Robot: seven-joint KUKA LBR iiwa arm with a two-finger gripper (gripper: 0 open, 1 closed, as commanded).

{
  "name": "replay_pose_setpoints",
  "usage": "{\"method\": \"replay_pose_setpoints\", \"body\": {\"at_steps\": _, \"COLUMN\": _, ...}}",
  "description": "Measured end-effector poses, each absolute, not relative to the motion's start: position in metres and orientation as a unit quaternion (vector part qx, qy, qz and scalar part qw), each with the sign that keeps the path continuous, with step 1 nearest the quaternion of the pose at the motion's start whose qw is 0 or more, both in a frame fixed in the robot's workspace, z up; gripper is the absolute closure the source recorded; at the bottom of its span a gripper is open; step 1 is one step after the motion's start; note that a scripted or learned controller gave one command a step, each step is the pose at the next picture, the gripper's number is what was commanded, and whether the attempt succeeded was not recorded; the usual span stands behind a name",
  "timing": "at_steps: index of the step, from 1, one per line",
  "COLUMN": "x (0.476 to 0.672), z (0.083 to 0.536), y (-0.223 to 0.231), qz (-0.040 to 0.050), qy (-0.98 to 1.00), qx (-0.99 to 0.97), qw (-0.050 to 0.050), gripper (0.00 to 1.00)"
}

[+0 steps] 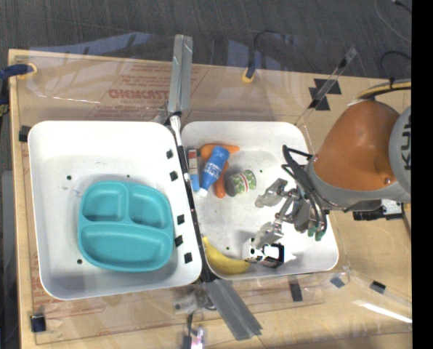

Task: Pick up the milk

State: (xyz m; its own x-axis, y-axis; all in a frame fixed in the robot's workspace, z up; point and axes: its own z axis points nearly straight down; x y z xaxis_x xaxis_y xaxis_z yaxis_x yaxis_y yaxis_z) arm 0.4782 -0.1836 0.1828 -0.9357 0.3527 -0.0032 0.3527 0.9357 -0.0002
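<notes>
- The arm [362, 155] comes in from the right edge of the frame, its orange band over the right bin's [274, 133] right rim.
- The gripper [274, 231] hangs low in the lower right part of the right bin, pointing down toward the bin's near edge.
- Whether the claw is released or clenched cannot be told; the metal parts overlap from this angle.
- The milk [266, 253], a small black-and-white carton, lies on the bin floor at the lower middle of the frame, just below the gripper and close to it; contact cannot be made out.
- A banana [224, 262] lies just left of the milk, along the bin's near wall.
- A blue bottle [212, 167], an orange carrot [221, 187] and a green round object [240, 182] sit in the bin's upper left part.
- The left bin [49, 195] holds a teal divided tray [126, 225].
</notes>
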Motion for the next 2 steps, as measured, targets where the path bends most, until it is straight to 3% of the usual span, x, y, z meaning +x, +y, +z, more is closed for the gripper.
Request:
{"method": "replay_pose_setpoints", "body": {"at_steps": 1, "x": 0.478, "z": 0.183, "y": -0.184, "qz": -0.0004, "qy": 0.984, "qx": 0.179, "qw": 0.002, "gripper": 0.00}}
{"method": "replay_pose_setpoints", "body": {"at_steps": 2, "x": 0.479, "z": 0.306, "y": -0.211, "qz": -0.0015, "qy": 0.980, "qx": 0.201, "qw": 0.005, "gripper": 0.00}}
